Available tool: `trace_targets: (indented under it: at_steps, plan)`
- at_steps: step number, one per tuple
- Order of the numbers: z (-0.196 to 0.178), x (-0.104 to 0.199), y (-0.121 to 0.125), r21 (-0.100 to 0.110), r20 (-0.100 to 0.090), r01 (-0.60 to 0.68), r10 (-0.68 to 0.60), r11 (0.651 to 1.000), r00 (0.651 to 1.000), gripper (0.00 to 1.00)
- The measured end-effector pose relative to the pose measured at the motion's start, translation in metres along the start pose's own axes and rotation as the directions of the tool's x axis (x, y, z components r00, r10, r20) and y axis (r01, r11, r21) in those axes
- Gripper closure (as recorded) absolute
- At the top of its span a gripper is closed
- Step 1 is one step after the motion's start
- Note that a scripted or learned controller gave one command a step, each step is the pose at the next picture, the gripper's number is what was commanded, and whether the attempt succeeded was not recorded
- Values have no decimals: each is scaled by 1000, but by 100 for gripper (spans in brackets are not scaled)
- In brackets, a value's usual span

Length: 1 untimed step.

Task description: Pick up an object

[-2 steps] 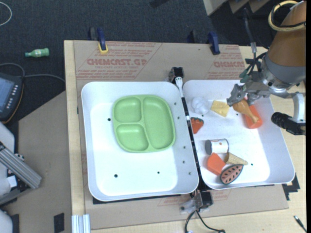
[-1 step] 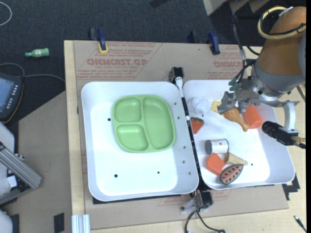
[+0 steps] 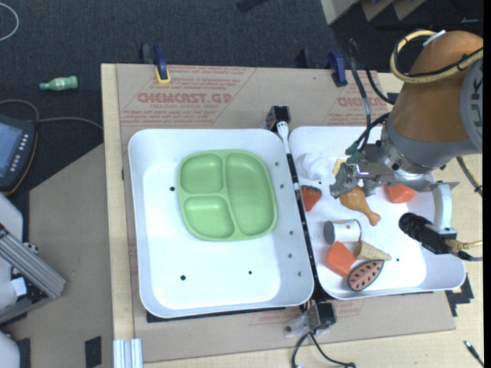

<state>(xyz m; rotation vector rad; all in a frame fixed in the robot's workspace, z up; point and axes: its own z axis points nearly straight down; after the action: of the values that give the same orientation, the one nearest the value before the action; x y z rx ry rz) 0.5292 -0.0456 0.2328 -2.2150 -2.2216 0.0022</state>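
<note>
I'm working the right bin [image 3: 430, 280]: strawberry slice [image 3: 365, 274] at 6 o'clock nearest, orange piece [image 3: 340, 257] and grey can [image 3: 342, 230] just above. My pincer [image 3: 347, 176] is hovering over the drumstick [image 3: 359, 202] at bin centre, touching or just above. Finger gap: I can't tell. I'm judging a straight descent onto the fat end, avoiding the white thing [image 3: 314, 162] at 10 o'clock.

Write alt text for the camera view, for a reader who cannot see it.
A grey and orange robot arm reaches into the right bin, its hand low over a toy chicken drumstick among small toys. The left bin holds a green divided plate.
</note>
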Motion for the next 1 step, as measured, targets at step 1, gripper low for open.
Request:
trace_targets:
  at_steps: [1]
  plan:
    - [9, 26, -23, 1, 0, -1, 1, 1000, 1000, 100]
